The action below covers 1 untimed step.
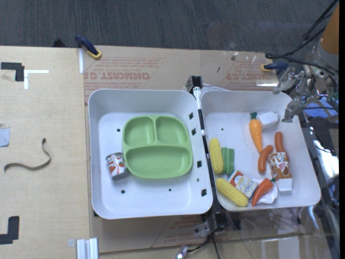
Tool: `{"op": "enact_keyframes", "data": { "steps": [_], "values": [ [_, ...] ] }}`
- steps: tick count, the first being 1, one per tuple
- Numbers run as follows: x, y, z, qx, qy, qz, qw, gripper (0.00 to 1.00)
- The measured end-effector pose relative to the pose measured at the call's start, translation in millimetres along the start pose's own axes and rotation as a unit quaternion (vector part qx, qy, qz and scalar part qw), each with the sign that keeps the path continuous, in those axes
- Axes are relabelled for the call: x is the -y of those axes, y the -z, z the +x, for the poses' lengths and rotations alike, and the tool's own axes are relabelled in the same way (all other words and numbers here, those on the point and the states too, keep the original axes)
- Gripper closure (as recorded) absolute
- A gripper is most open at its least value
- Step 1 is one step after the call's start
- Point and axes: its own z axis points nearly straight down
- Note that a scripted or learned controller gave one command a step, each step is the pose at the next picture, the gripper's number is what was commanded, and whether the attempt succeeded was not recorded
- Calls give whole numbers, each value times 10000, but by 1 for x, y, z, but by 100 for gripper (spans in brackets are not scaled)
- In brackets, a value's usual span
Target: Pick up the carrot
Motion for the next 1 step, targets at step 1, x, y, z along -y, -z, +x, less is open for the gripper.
{"op": "enact_keyframes", "data": {
  "steps": [1],
  "values": [
    [-34, -127, -8, 3, -290, -8, 9996, 0]
  ]
}}
